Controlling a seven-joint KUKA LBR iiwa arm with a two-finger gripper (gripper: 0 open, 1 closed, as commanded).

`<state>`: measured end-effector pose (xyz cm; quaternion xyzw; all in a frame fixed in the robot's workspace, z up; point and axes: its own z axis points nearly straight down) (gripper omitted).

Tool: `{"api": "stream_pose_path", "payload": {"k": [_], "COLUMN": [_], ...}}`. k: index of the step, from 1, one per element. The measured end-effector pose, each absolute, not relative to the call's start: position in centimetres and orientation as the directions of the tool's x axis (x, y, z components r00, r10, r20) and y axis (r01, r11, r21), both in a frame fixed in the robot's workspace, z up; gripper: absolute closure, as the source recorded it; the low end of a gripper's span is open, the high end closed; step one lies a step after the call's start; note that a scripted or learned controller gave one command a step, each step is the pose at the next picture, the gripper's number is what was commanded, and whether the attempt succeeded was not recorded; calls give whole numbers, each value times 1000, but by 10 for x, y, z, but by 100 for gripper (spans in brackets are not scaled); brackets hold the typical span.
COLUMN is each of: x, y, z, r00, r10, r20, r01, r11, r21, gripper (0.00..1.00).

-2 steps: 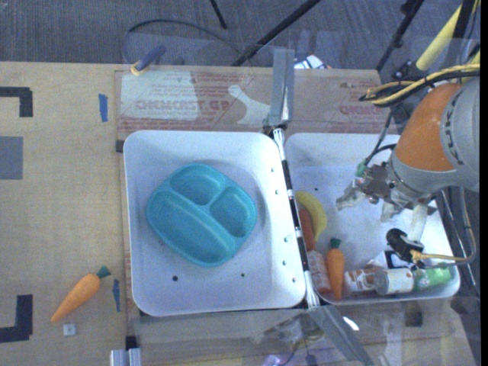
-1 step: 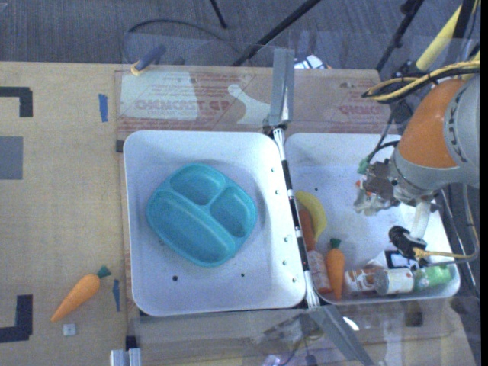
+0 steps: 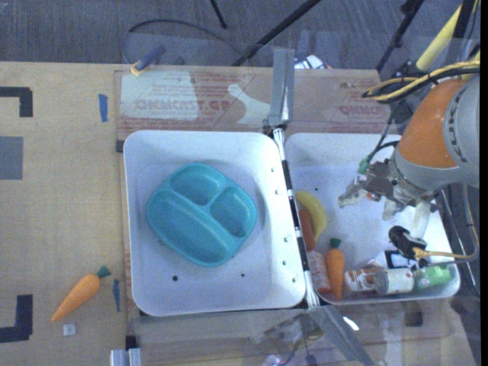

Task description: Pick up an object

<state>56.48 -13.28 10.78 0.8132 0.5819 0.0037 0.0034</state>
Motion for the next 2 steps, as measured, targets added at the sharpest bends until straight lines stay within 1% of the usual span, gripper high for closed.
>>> {"api": "stream_pose_path", "payload": {"k": [1, 2], "x": [597, 598], "y": [-120, -120], "z": [86, 98], "r00": [340, 338], "r10": [940, 941], "r20": [0, -1], "r01": [940, 941], "r11": [-340, -338], "r21": [3, 7], "gripper": [0, 100]}}
